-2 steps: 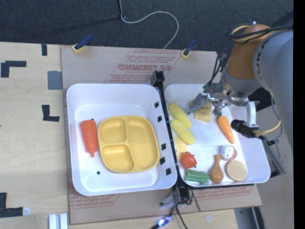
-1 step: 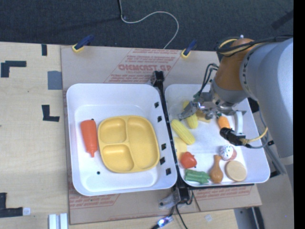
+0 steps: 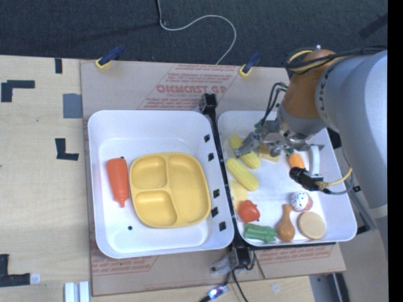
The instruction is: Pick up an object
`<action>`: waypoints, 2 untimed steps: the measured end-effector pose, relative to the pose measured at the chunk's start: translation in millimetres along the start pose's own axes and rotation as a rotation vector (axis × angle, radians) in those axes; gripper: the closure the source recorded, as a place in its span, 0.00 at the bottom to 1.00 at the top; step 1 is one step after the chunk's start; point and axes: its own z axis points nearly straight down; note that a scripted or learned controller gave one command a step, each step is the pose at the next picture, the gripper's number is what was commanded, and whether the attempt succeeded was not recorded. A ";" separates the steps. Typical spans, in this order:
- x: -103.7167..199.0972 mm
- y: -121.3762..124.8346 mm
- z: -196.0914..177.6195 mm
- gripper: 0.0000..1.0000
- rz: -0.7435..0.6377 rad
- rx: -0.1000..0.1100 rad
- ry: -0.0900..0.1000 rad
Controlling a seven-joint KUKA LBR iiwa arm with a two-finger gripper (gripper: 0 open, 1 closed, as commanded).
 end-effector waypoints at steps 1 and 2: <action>0.4 0.0 -9.8 1.00 -0.001 0.001 0.000; -7.9 6.0 -67.2 1.00 0.003 0.004 -0.001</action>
